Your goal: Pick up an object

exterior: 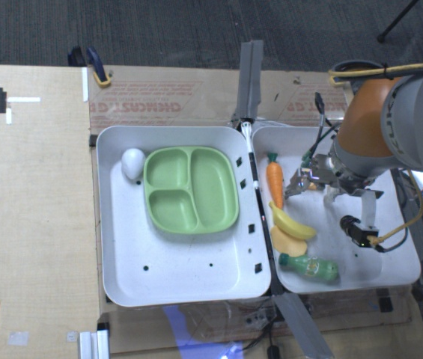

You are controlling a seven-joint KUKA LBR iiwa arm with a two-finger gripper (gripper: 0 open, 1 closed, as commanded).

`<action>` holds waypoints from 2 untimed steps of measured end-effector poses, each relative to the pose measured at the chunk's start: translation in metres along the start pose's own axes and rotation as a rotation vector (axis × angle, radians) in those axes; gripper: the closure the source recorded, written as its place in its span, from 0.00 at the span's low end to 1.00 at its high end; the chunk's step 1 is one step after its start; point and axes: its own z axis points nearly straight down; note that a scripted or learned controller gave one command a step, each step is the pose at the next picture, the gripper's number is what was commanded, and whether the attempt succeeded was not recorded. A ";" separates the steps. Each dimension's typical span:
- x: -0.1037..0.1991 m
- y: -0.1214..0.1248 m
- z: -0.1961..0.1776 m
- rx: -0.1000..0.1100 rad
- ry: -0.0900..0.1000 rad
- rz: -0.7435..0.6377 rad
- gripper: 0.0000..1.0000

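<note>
Hovering over the right bin point(391, 271), the end effector point(312, 179) has its grip hidden, so I cannot tell. Just left: one carrot point(274, 184), one banana point(292, 224); below-left, one bottle point(310, 267).

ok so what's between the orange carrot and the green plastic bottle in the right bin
In the camera view, a yellow banana lies between the orange carrot and the green plastic bottle, with a yellow-orange fruit piece beneath it.

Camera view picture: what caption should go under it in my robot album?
Robot arm's gripper hovering over the right bin beside a carrot, banana and green bottle.
</note>
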 end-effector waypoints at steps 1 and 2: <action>0.013 0.025 0.000 0.002 -0.002 -0.099 0.00; -0.040 0.023 0.000 -0.001 0.000 0.189 0.00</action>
